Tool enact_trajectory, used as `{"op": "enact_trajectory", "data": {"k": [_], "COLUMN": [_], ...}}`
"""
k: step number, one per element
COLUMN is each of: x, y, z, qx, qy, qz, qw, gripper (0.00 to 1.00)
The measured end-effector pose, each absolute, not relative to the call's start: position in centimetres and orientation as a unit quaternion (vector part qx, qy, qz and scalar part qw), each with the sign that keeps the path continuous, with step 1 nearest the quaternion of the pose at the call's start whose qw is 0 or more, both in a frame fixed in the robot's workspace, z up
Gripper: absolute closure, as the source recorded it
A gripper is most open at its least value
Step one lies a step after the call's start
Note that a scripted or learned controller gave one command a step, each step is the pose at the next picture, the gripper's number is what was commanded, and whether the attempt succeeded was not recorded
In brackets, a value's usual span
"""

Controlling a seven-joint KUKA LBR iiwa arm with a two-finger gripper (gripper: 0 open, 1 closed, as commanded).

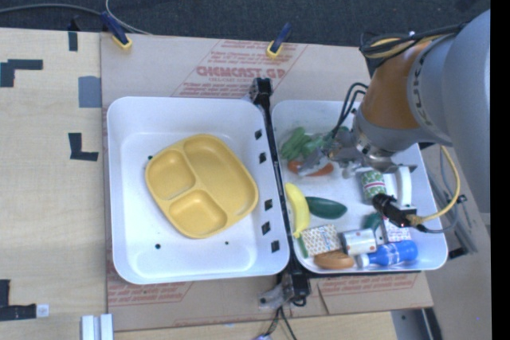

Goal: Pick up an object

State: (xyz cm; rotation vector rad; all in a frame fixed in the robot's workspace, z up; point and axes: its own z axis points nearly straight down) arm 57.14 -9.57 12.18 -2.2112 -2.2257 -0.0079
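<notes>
Camera view: gripper (pixel 344 153) low over right bin (pixel 430 255).

**Objects crowd the right bin; a yellow tray lies in the left**

The right bin (pixel 437 255) holds a jumble. A banana (pixel 298 207) lies along its left wall, with a dark green vegetable (pixel 325 208) just beside it. Leafy greens (pixel 301 142) and an orange carrot (pixel 312 167) sit toward the far side. A small can (pixel 372 185) stands near the middle. Along the near edge lie a patterned box (pixel 319 238), a brown bun (pixel 334 259) and a blue bottle (pixel 391 255). The left bin (pixel 127 251) bears a yellow divided tray (pixel 201 185), lying flat and turned askew.
</notes>
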Motion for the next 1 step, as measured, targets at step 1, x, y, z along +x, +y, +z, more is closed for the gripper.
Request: {"op": "enact_trajectory", "data": {"k": [1], "x": [57.13], "y": [-9.40], "z": [13.08], "qx": [-0.704], "qy": [-0.710], "qz": [-0.0032], "qw": [0.003], "gripper": [1.00]}}
